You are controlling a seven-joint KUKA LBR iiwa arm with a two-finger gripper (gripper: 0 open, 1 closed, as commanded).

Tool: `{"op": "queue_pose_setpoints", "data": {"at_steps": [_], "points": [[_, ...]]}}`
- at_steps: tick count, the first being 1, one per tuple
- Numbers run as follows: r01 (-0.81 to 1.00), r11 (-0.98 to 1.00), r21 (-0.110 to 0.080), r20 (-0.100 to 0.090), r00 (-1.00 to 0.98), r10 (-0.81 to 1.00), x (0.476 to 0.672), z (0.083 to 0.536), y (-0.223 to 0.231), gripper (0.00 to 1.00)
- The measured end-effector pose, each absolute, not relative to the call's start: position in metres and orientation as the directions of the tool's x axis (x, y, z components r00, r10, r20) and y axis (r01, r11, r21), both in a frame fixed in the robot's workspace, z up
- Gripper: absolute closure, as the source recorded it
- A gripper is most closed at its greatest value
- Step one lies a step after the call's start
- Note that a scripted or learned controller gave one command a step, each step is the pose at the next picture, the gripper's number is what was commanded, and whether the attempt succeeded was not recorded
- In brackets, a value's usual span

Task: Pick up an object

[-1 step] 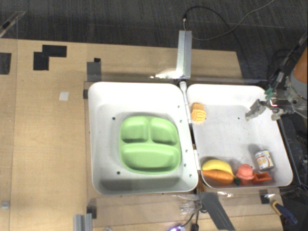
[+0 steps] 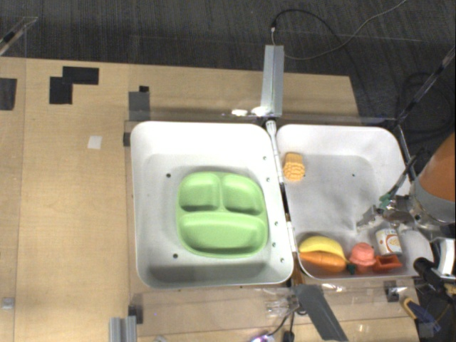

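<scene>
Camera view, looking down at a slant. Two shallow white plastic bins side by side on a pale wooden bench: left bin [image 2: 153, 212] smooth, round-cornered, bearing a glossy green divided plate [image 2: 222, 214] with three compartments, plenty of bare floor around it. Right bin [image 2: 335, 155] open across its upper half, apart from a small ridged yellow corn piece [image 2: 293, 167] close to the dividing wall. Crowded along the lower edge: a yellow banana [image 2: 320, 246] touching an orange carrot-like piece [image 2: 325, 261], a pink rounded item [image 2: 362, 254], a red block [image 2: 388, 263], a small white bottle [image 2: 389, 242] with an orange label, writing too small to read. Gripper [image 2: 388, 211] at right edge of frame, just above the bottle; open or closed, cannot tell.
</scene>
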State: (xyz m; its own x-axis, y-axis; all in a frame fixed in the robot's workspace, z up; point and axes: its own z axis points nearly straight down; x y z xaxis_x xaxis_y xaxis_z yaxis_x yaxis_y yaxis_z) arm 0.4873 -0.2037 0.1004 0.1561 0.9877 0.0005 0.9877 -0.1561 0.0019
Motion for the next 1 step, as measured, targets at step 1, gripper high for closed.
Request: {"op": "queue_pose_setpoints", "data": {"at_steps": [1], "points": [[1.0,-0.006,0.015,0.0,0.006,1.0,0.5736,0.0898,-0.1413,0.0]]}}
